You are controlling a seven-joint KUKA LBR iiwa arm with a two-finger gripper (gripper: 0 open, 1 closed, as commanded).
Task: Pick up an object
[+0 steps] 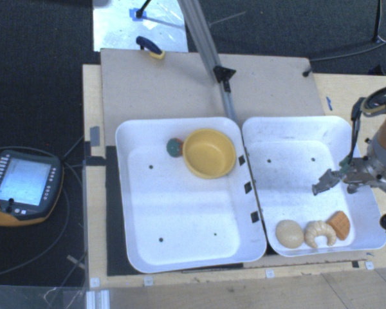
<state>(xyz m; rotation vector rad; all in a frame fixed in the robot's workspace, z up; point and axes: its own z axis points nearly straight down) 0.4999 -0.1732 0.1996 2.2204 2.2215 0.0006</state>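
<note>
Three food items, a round bun (289,234), croissant (320,233) and orange piece (339,224), crowd the right bin (289,140) at 6 o'clock. Gripper (326,183) hangs at their 12 o'clock, empty; finger spacing unreadable. Left bin (148,237) holds bowl (209,153).

1 fixed camera looks down aslant on 2 bins (180,192).

Hand (326,183) above right bin (289,140)

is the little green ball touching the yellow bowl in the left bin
Touching. The camera view shows the green ball pressed against the yellow bowl at its left rim, no white bin floor between them.
</note>
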